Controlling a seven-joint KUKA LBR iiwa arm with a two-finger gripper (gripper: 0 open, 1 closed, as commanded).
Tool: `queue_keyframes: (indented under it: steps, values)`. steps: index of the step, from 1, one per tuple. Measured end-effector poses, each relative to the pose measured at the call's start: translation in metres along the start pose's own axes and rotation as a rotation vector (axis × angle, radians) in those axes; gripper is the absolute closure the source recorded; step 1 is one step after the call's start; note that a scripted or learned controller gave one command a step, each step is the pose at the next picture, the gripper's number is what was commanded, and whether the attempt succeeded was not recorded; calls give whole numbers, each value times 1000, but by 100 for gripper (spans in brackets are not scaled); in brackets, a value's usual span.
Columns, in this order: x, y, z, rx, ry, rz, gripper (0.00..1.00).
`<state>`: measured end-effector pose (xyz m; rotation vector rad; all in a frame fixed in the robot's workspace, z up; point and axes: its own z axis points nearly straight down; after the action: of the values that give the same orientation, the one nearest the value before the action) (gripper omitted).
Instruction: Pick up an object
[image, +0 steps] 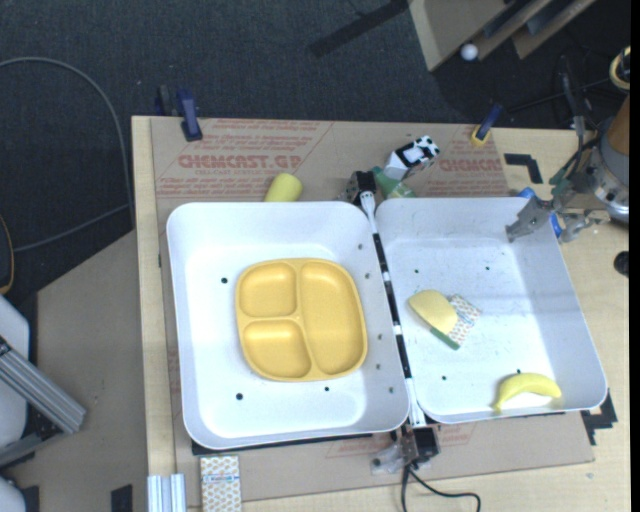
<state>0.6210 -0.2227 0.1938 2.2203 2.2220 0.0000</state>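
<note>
Clutter sits mostly behind the bins: we see a yellow cylinder (284, 187) and a black-and-white toy (414, 154) on the bench near the far rims. A yellow divided plate (300, 318) fills the middle of the left bin (200, 250). In the right bin (560, 290), a yellow sponge (440, 314) lies near the left wall and a banana (527, 390) near the front rim, well apart, with bare floor between. The gripper (545, 215) hangs at the far right corner, empty; we cannot tell how wide it stands.
</note>
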Motion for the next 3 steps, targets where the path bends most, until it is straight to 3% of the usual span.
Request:
queue_keyframes:
  steps: [2,3]
  values:
    - [101,-48,93,2,1,0,0]
    - [132,-68,110,2,1,0,0]
